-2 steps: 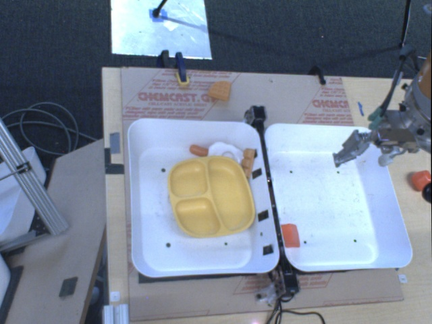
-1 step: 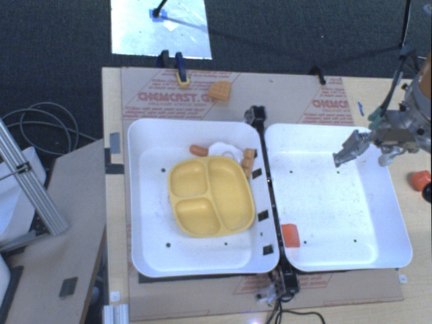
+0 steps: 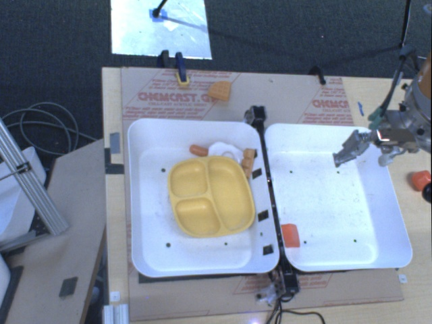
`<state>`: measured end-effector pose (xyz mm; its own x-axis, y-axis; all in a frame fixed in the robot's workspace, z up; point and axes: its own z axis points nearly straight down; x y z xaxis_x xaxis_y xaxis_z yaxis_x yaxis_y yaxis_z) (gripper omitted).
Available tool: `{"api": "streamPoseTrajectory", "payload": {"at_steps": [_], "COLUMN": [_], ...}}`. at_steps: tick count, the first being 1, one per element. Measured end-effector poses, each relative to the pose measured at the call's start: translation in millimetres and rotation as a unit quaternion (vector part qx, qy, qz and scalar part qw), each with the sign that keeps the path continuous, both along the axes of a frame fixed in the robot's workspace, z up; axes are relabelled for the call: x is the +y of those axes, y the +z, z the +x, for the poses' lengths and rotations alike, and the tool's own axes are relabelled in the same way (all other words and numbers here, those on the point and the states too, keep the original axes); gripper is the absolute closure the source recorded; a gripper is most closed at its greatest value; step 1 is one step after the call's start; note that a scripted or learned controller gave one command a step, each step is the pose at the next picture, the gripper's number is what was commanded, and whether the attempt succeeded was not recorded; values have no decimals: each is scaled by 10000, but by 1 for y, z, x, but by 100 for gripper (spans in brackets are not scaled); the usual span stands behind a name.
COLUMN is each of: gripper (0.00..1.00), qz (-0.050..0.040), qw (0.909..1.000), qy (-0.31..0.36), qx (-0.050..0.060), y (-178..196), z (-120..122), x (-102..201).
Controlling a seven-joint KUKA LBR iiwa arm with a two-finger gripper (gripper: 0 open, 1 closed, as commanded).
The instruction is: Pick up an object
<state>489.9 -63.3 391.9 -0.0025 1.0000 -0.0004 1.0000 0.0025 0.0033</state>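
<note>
My gripper [image 3: 368,155] hangs over the upper right part of the right bin [image 3: 378,248], its two grey fingers [image 3: 347,151] spread open with nothing between them. An orange block [image 3: 290,235] lies at that bin's lower left corner, well away from the gripper. In the left bin [image 3: 145,181] a yellow divided plate [image 3: 210,197] takes up the middle. Behind the plate sit a small orange sausage-shaped piece [image 3: 198,150], a white object [image 3: 225,152] and a tan piece [image 3: 248,160] near the bin's right wall.
A tan block [image 3: 219,91] rests on the bench behind the left bin, near a blue and yellow clamp [image 3: 181,69]. An orange object [image 3: 420,179] lies on the bench right of the right bin. Black clips [image 3: 256,115] line the seam between the bins.
</note>
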Motion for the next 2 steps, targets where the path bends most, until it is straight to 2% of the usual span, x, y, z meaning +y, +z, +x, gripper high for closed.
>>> {"api": "streamPoseTrajectory", "payload": {"at_steps": [2], "gripper": [0], "qz": [0], "qw": [10000], "qy": [0], "qx": [0], "y": [0], "z": [0], "x": [0]}}
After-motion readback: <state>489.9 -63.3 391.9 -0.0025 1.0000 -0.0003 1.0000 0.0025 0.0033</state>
